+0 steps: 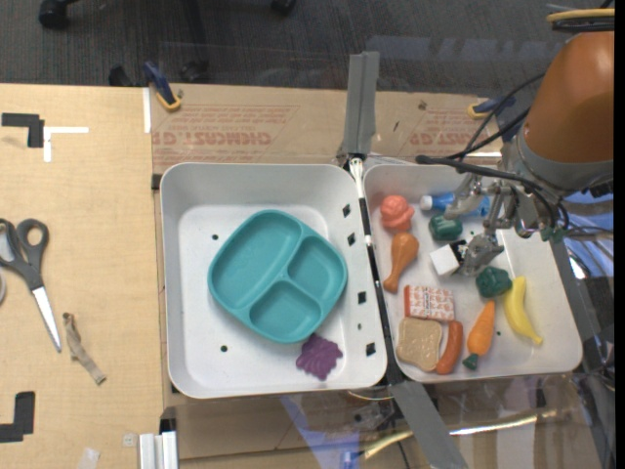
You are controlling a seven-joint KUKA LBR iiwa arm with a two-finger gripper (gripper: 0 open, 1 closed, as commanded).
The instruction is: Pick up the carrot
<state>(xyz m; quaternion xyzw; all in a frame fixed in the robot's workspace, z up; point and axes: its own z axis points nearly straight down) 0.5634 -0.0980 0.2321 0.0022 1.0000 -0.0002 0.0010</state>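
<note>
Orange plastic, by the look of it: carrot lay in the right bin, just right of the sausage and the bread slice, just left of the banana, below the dark green vegetable; long axis ran nearly up-and-down across the bin floor, tilted slightly, thick end toward the green vegetable, narrow end with its small green tip toward the bin's near wall; judged light and rigid, a toy piece, probably smooth and somewhat slippery, not fragile; best taken across the thick upper half, jaws closing over the short axis, since the taper toward the tip would likely let it squirt out; crowding from sausage and banana left little room on either side. Gripper hung above the carrot's far end, beyond the green vegetable, close to a small white block; fingers too tangled with cables and shadow to read, so open or closed could not be told; nothing seen held between them.
</note>
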